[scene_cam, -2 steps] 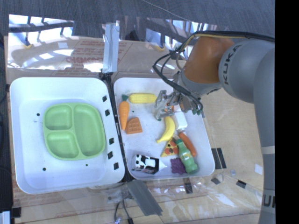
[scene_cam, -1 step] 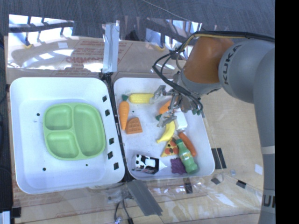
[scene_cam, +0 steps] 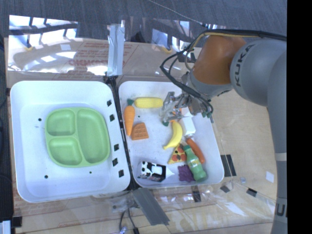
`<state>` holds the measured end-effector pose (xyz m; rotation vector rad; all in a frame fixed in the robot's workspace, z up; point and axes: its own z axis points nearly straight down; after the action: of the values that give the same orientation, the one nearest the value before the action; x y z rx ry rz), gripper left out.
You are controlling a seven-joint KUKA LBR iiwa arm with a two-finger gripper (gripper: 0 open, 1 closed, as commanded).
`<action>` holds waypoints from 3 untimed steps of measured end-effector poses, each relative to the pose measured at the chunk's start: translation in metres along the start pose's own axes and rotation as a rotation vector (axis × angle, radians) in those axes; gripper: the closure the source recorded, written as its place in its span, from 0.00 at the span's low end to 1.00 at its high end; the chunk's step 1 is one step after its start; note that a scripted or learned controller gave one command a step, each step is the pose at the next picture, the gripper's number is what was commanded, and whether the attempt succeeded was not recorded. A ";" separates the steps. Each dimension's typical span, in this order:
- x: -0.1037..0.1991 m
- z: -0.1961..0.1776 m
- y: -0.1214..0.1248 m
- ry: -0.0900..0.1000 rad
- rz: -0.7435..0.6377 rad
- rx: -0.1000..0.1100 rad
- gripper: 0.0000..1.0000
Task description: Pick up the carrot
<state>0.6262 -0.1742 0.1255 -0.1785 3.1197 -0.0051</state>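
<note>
The gripper (scene_cam: pixel 169 112), state unclear, hangs right of the carrot (scene_cam: pixel 128 120) and could grab the banana (scene_cam: pixel 174 135) instead.

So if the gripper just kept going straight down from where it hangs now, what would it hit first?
Probably the banana: the gripper hangs over the right bin, just above the banana's upper end. Depth is unclear from this slanted view, so it might land on bare bin floor beside it. The carrot lies well off to the left.
</note>
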 end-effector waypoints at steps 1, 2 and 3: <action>0.000 0.000 0.000 0.000 -0.001 0.000 0.00; 0.006 0.033 -0.033 0.011 0.085 -0.001 0.00; 0.002 0.021 -0.031 0.001 0.078 0.001 1.00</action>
<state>0.6278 -0.2051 0.1046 -0.0565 3.1255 -0.0052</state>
